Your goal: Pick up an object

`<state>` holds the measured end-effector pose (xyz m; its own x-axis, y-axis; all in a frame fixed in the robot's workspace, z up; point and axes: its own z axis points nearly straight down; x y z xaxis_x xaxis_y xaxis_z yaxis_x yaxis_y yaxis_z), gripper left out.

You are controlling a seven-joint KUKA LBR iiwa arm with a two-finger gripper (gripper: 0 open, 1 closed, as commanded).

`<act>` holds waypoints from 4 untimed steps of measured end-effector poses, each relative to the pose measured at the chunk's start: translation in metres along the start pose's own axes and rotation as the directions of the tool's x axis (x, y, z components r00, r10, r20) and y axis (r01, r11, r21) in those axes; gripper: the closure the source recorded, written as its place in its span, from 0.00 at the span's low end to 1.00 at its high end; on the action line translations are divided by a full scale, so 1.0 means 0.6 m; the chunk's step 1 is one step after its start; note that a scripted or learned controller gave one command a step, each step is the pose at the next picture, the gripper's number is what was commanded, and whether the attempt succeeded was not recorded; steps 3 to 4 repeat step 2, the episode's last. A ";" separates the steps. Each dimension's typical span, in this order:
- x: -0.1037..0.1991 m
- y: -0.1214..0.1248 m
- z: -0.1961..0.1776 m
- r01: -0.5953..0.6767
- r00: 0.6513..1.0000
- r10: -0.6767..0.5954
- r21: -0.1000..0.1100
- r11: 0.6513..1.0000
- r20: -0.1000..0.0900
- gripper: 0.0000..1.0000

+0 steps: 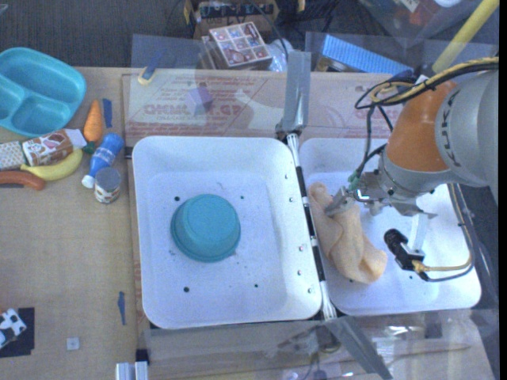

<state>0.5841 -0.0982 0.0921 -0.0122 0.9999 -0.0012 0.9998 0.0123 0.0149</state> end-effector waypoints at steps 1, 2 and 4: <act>0.000 0.003 -0.018 -0.003 1.000 0.003 -0.006 1.000 -0.001 1.00; 0.045 0.043 -0.276 -0.088 0.996 0.088 0.015 0.996 0.001 1.00; 0.045 0.043 -0.276 -0.088 0.996 0.088 0.015 0.996 0.001 1.00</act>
